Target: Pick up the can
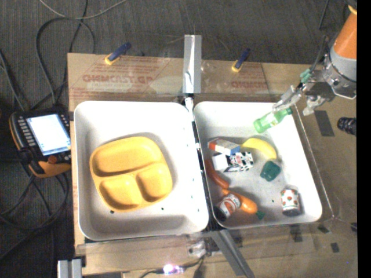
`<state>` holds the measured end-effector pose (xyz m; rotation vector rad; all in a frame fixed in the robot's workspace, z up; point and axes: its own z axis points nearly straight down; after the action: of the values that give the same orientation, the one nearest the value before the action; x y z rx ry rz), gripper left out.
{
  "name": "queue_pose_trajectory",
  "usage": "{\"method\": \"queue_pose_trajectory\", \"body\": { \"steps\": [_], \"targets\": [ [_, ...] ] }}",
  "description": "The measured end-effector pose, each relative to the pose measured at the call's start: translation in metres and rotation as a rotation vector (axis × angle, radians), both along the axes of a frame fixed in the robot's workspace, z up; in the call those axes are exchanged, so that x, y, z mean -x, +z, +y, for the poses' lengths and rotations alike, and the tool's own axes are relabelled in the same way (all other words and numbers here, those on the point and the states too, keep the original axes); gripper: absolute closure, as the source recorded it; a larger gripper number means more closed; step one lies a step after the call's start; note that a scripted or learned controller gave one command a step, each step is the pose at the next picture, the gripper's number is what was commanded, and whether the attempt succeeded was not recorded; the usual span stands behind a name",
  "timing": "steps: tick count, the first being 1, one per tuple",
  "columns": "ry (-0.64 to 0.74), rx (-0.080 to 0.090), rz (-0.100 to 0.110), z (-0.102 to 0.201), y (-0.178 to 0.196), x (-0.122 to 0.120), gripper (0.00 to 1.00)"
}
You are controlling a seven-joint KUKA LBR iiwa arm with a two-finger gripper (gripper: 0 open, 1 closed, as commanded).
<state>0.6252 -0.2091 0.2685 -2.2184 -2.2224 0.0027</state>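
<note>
The can [290, 201], small and white with red print, stands upright in the near right corner of the right bin [307, 155]. My gripper [294, 101] hangs over that bin's far right corner, well away from the can. A translucent green bottle [269, 120] lies at a slant with one end right at the gripper's tip; whether it is gripped I cannot tell.
The right bin also holds a banana [260, 147], a dark green cup [270, 170], a white and blue box [232, 158], a red and white bottle [229, 204] and a carrot [248, 206]. The left bin [87, 120] holds a yellow divided tray [132, 171].
</note>
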Motion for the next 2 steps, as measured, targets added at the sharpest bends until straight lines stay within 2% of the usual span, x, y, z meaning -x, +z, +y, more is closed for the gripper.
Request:
{"method": "queue_pose_trajectory", "body": {
  "steps": [1,2],
  "targets": [
    [-0.285,-0.013,0.009,-0.003,-0.168,0.045,0.00],
    [-0.399,-0.001,0.003,0.009,-0.115,0.092,0.00]
  ]
}}
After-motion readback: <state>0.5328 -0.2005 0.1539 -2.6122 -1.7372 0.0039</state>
